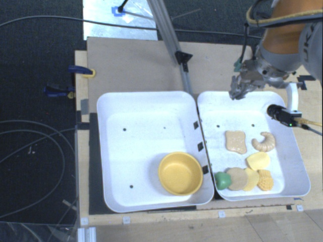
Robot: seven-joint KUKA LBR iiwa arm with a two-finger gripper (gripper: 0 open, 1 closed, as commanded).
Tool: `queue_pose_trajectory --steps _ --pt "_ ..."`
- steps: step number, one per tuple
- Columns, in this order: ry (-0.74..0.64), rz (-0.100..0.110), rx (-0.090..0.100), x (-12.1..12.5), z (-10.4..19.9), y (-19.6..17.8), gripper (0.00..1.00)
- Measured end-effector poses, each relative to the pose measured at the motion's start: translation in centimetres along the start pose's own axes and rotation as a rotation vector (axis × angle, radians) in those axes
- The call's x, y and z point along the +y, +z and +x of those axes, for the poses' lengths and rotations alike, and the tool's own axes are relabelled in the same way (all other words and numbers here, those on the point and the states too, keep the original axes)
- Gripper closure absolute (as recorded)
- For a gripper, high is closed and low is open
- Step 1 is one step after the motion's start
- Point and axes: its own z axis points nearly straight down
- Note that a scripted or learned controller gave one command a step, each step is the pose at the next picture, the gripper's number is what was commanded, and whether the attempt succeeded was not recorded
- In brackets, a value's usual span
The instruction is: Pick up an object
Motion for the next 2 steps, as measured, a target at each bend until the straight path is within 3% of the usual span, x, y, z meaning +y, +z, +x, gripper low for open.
queue_pose_trajectory --steps 2 --pt "0.001 0.004 0.000 2.6 9.5 3.8 1.00"
